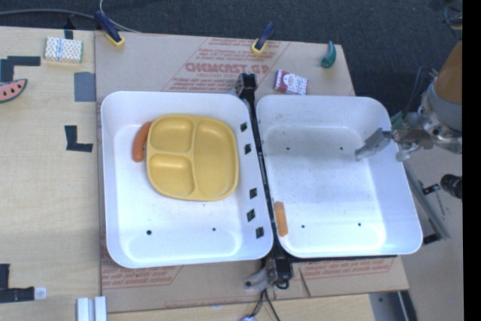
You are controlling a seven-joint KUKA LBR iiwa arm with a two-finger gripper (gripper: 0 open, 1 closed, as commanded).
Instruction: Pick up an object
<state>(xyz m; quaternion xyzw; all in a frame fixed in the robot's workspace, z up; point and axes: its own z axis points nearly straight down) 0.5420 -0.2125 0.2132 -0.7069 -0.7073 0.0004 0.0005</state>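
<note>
Camera view: the gripper (373,144) hangs over the right bin (338,237) by its right wall, and I cannot tell how its fingers stand. A small orange piece (280,218) lies at that bin's near left edge. In the left bin (180,240) sits a yellow divided plate (192,156), an orange sausage (139,142) touching its left side.

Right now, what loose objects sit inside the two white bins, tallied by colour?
Yellow: 1, the divided plate in the left bin.
Orange: 2, a sausage-shaped piece at the plate's left edge in the left bin, and a small stick at the left wall of the right bin.
Total: 3
</note>
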